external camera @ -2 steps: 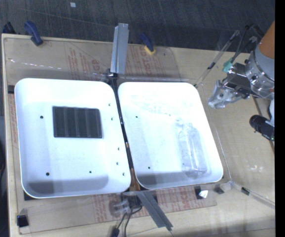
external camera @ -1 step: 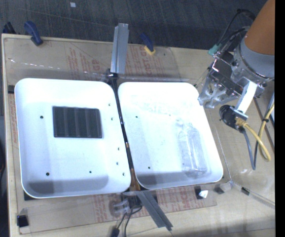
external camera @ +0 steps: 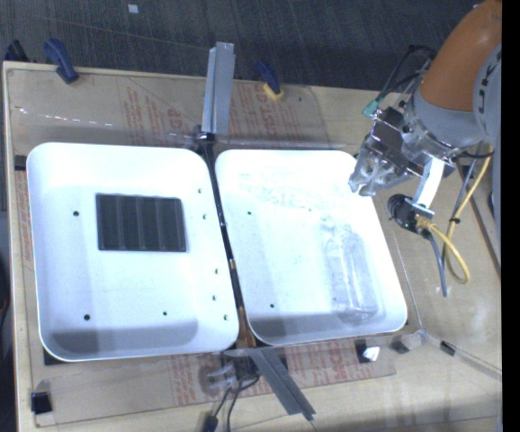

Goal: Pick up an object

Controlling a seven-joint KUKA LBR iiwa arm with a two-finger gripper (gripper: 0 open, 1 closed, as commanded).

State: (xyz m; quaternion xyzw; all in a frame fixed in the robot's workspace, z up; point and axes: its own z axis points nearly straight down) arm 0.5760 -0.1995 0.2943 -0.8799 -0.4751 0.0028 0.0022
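Observation:
A clear plastic bottle (external camera: 348,273) lies lengthwise in the right bin (external camera: 278,241), near its right wall; it is see-through and faint against the white floor. A dark grey ribbed rectangular object (external camera: 141,222) lies flat in the left bin (external camera: 62,277). My gripper (external camera: 368,178) hangs over the upper right corner of the right bin, above and apart from the bottle, with nothing visible between its fingers.
A grey upright post (external camera: 219,88) stands at the far end between the bins. Blue clamps (external camera: 60,59) hold the bench's back edge. Cables and a yellow hose (external camera: 453,250) trail beside the right bin. A metal bracket (external camera: 273,385) sits at the front.

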